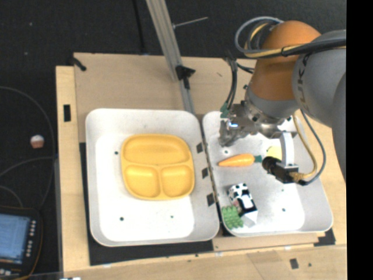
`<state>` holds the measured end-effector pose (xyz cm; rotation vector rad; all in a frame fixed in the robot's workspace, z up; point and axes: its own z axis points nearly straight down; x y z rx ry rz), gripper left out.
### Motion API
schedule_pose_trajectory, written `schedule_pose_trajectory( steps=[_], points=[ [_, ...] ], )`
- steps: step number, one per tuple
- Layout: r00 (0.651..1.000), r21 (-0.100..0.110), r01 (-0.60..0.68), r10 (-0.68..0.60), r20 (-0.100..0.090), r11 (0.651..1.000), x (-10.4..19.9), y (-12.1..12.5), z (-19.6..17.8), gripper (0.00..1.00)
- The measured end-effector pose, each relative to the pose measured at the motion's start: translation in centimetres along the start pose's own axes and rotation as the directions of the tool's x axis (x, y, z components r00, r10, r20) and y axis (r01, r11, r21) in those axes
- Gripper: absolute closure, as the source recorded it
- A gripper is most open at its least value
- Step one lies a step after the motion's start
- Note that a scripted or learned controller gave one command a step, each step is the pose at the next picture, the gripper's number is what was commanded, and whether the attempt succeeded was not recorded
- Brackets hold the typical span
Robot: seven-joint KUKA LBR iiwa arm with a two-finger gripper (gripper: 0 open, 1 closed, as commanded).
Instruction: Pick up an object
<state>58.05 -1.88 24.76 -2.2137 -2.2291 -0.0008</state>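
The grey arm with its orange band is reaching in from the right and hanging over the upper part of the right bin (pixel 315 214), with the gripper (pixel 228 134) pointing down near that bin's upper left corner. From this angle I cannot tell how the gripper is set. Nothing is showing between its tips. A toy carrot (pixel 236 161), orange with a small green top at its right end, is lying on its side on the bin floor just below the gripper, apart from it. Lower in the same bin, a small black-and-white toy (pixel 241 198) is sitting touching a green block (pixel 231 217) by the bottom left corner. In the left bin (pixel 105 214), a yellow divided tray (pixel 157 165) with three compartments is lying flat near the middle.
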Motion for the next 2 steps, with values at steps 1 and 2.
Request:
schedule_pose_trajectory(
  steps=[1,2],
  points=[
    [1.000,0.000,-0.001,0.001,0.001,1.000,5.1,1.1,1.2,1.00],
    [1.000,-0.001,0.000,0.000,0.000,1.000,9.9,3.1,1.7,1.00]
  ],
)
